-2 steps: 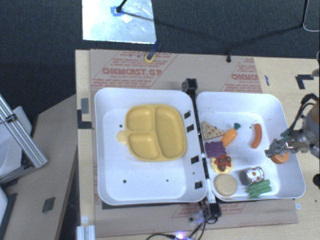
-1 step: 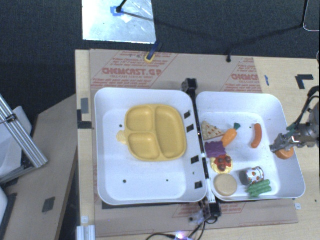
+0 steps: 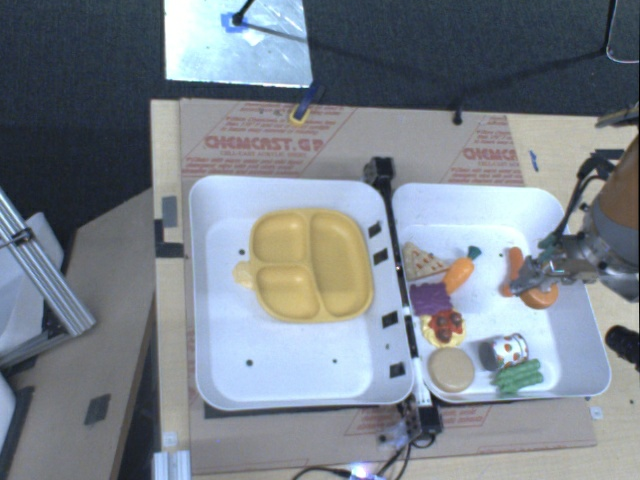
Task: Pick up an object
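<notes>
Right bin (image 3: 560,213) is leaving bare floor along its far wall and near-right corner, while the left bin (image 3: 215,298) is carrying just a yellow divided plate (image 3: 305,265) with open white all around. Toys are crowding the right bin's left and near side: sandwich wedge (image 3: 424,263), carrot (image 3: 460,271), purple piece (image 3: 431,296), pizza-like piece (image 3: 443,327), tan disc (image 3: 451,369), small can (image 3: 508,351), green beans (image 3: 519,376). Gripper (image 3: 525,280) is sitting low by the right wall, touching an orange object (image 3: 530,286), rounded with a reddish upper part; whether fingers are apart, together or clamped on it, cannot tell.
</notes>
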Controlling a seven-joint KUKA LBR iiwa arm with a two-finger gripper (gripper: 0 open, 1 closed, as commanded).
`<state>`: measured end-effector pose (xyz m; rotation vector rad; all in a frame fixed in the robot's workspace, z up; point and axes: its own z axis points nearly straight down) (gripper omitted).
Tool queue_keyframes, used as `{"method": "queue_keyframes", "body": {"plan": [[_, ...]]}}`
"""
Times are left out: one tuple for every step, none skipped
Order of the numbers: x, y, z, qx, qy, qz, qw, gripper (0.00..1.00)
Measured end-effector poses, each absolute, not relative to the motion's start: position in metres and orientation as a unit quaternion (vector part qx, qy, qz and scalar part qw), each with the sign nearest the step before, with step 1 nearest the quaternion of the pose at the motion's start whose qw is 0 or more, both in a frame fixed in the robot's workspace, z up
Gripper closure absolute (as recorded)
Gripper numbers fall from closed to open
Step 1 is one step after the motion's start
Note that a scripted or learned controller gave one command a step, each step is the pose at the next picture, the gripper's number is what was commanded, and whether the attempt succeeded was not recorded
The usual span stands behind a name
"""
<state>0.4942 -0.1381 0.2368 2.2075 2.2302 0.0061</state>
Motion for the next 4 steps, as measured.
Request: {"method": "queue_keyframes", "body": {"plan": [[0.506,-0.089,0.244,0.703,0.711,0.0018,0.001,1.0],[0.514,-0.029,0.247,0.703,0.711,0.0017,0.0,1.0],[0.522,0.02,0.229,0.704,0.71,0.0006,-0.001,1.0],[0.535,0.071,0.216,0.704,0.711,0.001,0.0,1.0]]}}
